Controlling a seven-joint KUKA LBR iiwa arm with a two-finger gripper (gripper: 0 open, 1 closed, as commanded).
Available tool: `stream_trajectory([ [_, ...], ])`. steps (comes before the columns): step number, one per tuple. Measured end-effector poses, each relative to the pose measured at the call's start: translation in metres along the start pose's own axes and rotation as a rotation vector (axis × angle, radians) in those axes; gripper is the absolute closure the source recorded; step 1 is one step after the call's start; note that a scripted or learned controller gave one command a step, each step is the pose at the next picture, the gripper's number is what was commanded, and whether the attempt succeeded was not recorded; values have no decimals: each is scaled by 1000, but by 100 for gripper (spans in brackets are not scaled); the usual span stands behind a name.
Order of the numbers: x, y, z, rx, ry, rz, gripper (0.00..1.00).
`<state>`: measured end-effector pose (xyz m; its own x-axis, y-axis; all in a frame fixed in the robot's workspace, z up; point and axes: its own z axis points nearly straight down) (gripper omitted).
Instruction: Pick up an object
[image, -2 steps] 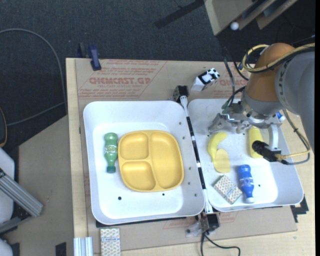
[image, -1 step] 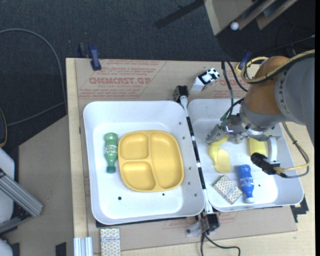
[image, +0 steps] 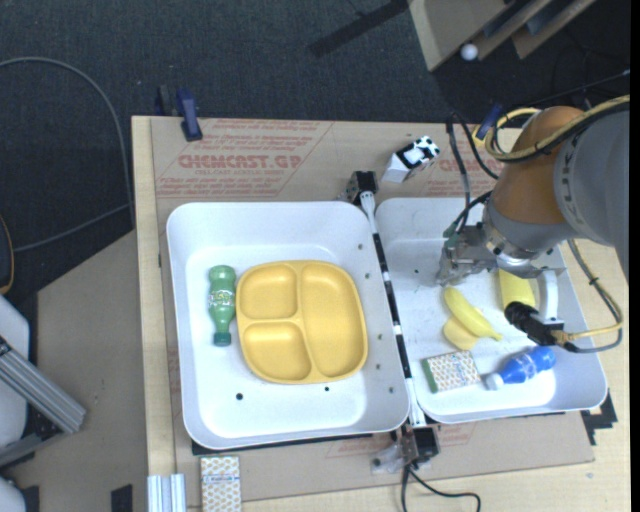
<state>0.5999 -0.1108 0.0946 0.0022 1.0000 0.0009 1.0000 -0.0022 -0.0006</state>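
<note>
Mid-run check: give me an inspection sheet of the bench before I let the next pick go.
Surface: left bin and right bin side by side on a board.
Job's things: green bottle beside yellow divided plate, left bin; bananas, blue-capped bottle, small packet, right bin.
Clutter: nothing seen.
Claw: low over right bin, above the bananas.
Cables: black cable on the floor.
Surroundings: dark carpet.

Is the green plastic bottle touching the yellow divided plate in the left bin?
Apart. The camera view shows a strip of white bin floor between the green plastic bottle and the left rim of the yellow divided plate.
</note>
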Motion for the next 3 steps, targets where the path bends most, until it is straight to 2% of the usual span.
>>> stream_trajectory([
  [1,0,0,0,0,0,0,0],
  [2,-12,-36,10,2,0,-1,0],
  [3,-12,-36,0,-1,0,0,100],
])
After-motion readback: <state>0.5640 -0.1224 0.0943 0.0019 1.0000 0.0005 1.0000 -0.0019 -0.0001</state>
